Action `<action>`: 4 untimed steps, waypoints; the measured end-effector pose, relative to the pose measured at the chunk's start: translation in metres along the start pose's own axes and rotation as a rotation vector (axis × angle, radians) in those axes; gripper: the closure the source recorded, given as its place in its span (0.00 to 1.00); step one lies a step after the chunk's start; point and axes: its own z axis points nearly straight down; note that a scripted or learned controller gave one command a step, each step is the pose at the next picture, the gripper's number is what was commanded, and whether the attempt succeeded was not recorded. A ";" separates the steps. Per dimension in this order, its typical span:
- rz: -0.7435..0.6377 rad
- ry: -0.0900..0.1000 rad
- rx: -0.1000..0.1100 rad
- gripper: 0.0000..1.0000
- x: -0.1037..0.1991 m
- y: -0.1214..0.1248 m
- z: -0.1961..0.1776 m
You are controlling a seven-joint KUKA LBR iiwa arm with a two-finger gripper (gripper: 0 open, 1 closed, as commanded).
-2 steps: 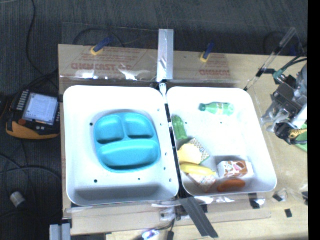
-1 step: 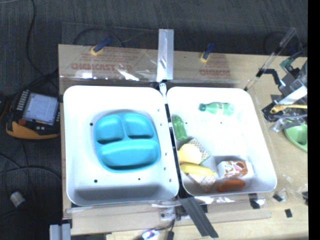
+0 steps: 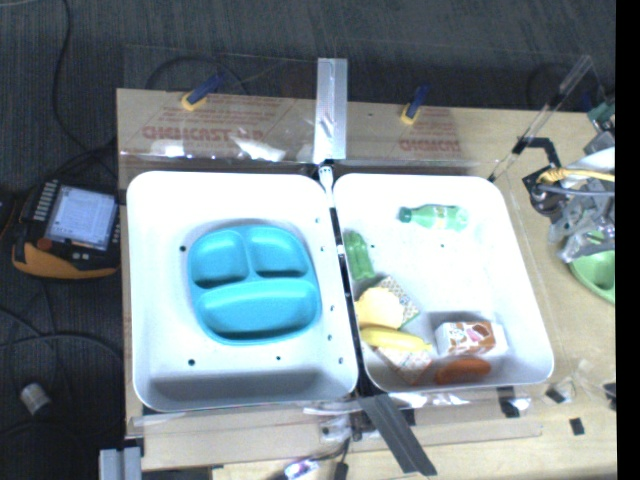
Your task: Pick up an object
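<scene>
Table (image 3: 560, 408) is light wood, sitting on dark grey carpet with cables trailing across the floor. Two white bins sit side by side on it; using the left bin (image 3: 150, 268) as landmark:

- Inside it: a blue sectioned tray (image 3: 255, 280), roughly centred.
- Touching its right wall: the right bin (image 3: 520, 298), holding the pickable items.
- Just right of the shared wall: green cylinder (image 3: 358, 258), below it a yellow wedge (image 3: 377, 308) and a banana (image 3: 397, 341).
- Further right, at the near edge: small carton (image 3: 465, 337) with a red sausage-like piece (image 3: 462, 370) just in front.
- Well right, toward the far wall: green bottle (image 3: 432, 216) lying on its side, apart from the rest.
- Behind it: clear plastic sheet (image 3: 230, 128) clipped to the table's back edge.
- Left of it, on the floor: a handheld pendant (image 3: 65, 228).

Arm hardware at the far right edge; claw state: cannot tell.
</scene>
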 end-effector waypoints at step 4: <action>-0.188 0.000 0.001 1.00 0.014 0.078 -0.018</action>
